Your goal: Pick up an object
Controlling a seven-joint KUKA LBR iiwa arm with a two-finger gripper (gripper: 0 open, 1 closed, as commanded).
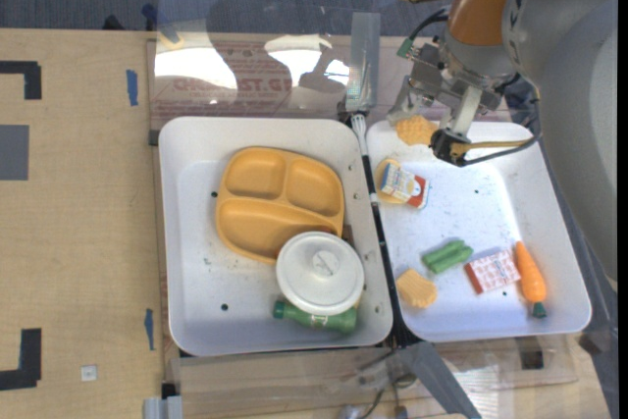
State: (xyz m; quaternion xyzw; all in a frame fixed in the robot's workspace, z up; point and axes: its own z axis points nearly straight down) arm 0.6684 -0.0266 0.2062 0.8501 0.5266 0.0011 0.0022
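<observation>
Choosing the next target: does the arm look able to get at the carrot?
Probably yes: the carrot lies uncovered in the right bin, near its right wall, with only a red-and-white packet close beside it.

The left bin point(172, 211) and right bin point(549, 201) look like smooth white plastic with a dull sheen, flecked with dark specks. The orange divided plate point(280, 196) is matt plastic. The white round bowl point(320, 272) is smooth and slightly glossy. The carrot point(531, 275) looks like shiny plastic. The table point(78, 211) is pale matt wood-grain board. My arm point(579, 25) has a smooth satin grey shell.
</observation>
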